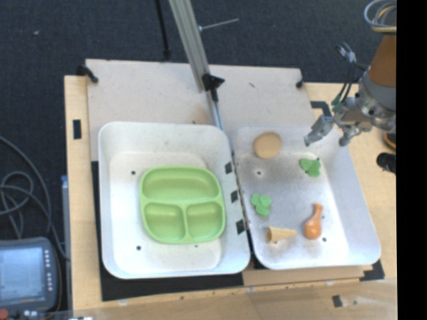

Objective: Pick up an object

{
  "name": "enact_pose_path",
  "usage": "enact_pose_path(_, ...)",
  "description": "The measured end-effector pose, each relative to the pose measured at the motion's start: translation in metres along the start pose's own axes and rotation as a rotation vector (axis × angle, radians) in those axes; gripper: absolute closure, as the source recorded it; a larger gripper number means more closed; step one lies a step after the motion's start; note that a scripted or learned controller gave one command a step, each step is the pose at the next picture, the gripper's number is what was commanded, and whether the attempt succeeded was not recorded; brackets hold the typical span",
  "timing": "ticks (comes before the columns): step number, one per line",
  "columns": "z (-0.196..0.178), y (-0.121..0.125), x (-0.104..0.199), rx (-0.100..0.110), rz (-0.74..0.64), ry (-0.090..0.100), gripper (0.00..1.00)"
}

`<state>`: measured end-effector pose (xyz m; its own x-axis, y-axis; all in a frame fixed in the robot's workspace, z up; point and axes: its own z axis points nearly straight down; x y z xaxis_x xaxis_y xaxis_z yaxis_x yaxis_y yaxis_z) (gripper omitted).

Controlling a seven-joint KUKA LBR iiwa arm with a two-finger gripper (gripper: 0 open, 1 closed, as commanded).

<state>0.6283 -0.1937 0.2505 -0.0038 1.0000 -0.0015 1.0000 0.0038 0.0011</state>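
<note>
Camera view: the two-finger gripper [331, 131] hangs with fingers spread over the right white bin's [353, 199] far edge, holding nothing. Nearest it lies a small green leafy piece [309, 167], possibly toy broccoli.

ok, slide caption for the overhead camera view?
Open gripper above right bin holding five small toys; green divided plate in left bin.

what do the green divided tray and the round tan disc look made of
The green three-compartment tray looks like moulded plastic: uniform colour, rounded edges, soft sheen. The round tan disc looks matte, possibly wood or toy plastic; too small to tell.
</note>
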Motion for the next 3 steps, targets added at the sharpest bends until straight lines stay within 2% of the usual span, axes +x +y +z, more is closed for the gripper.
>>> enact_pose_path(1, 0.000, 0.000, 0.000, 0.001, -0.001, -0.001, 0.00)
enact_pose_path(2, 0.060, 0.003, 0.004, 0.005, -0.003, 0.000, 0.00)
enact_pose_path(3, 0.122, -0.004, 0.002, 0.006, 0.003, 0.000, 0.00)
